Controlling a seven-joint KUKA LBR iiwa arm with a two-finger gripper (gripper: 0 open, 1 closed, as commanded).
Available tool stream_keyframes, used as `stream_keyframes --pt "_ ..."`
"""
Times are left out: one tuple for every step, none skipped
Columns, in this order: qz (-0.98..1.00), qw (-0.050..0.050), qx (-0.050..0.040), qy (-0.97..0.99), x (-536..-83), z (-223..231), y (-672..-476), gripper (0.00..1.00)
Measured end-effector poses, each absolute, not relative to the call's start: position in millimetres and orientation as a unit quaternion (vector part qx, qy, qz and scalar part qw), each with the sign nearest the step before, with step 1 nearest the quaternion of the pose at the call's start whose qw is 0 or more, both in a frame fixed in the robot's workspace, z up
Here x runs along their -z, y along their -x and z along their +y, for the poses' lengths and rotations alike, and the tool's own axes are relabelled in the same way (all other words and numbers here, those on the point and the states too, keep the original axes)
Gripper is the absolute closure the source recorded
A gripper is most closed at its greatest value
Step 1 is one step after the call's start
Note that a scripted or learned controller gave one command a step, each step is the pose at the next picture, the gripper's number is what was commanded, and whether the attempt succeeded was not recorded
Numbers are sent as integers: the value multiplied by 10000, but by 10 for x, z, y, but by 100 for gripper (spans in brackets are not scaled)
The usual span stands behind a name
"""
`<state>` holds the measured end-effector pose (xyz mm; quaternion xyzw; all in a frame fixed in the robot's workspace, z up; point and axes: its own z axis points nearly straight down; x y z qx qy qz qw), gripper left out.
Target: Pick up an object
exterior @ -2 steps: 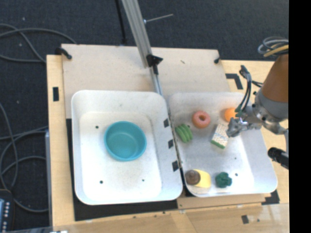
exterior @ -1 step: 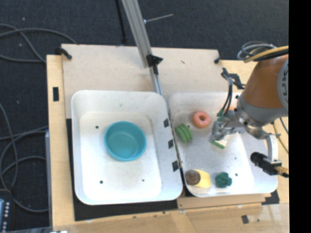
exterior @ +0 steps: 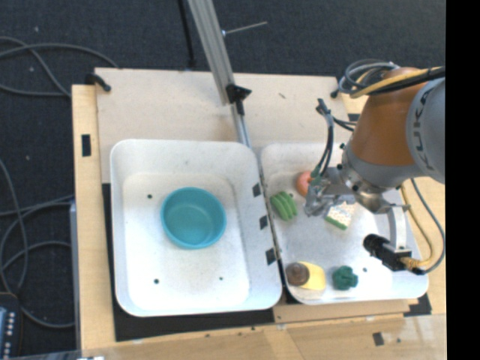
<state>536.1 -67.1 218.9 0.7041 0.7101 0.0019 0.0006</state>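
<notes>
My gripper (exterior: 321, 201) hangs low over the right bin (exterior: 315, 238), just right of a green ridged object (exterior: 284, 205) and below an orange ball (exterior: 303, 182). A small white and green packet (exterior: 340, 216) lies right beside the gripper. Near the bin's front edge sit a yellow object with a brown top (exterior: 307, 276) and a dark green lump (exterior: 345, 277). Nothing can be seen between the fingers.
The left bin (exterior: 135, 276) holds a teal bowl (exterior: 194, 216). A slanted metal pole (exterior: 217, 51) rises from the back of the bench between the bins. Cables and a black fitting (exterior: 384, 252) hang on the arm over the right bin's right side.
</notes>
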Motion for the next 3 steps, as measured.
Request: stream_keyframes --pt "7098 -6 -8 -7044 -2175 -234 -5286 100" --pt "7100 -9 -5 -7042 -2149 323 -5162 100" --pt "7102 -7 -10 -7040 -2217 810 -5184 100"
